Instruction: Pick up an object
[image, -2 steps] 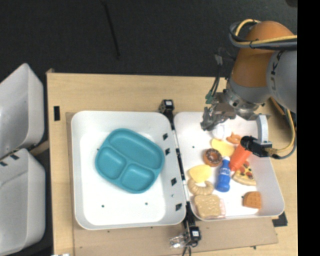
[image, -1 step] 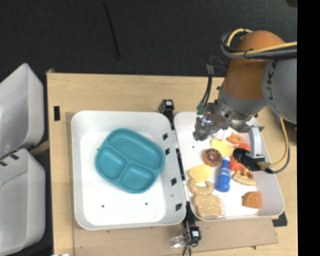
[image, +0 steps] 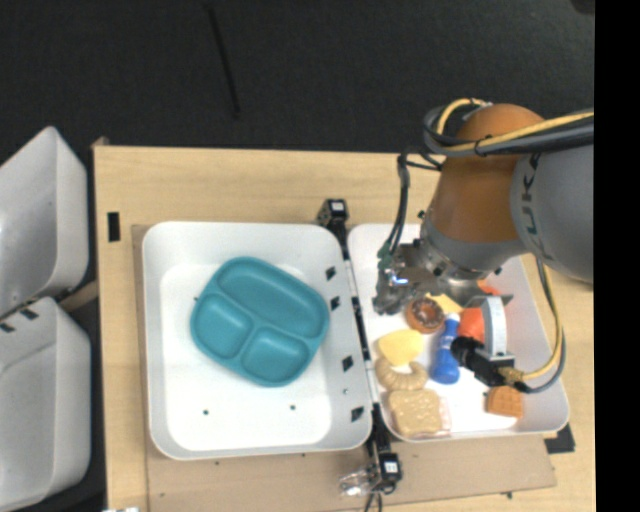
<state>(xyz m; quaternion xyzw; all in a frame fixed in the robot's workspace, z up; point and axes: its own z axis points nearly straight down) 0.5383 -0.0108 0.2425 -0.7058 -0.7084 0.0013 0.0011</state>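
- A wooden desk is seen from above, carrying two shallow white bins side by side.
- The left bin holds a teal divided plate, which lies flat near the middle of the bin floor.
- The right bin holds a cluster of small objects.
- A yellow piece lies near the bin's left wall, with a beige curled piece just below it and a tan waffle-like block at the bottom edge.
- A blue bottle-like object stands between the yellow piece and a black part of the arm's tooling.
- A small brown ring-shaped object sits just above the blue one.
- An orange block lies near the bin's lower right corner.
- The arm is reached in from the right and hangs over the upper part of the right bin.
- The gripper is placed low beside the bin's left wall, close to the ring-shaped object; whether the jaws are apart or together cannot be told.
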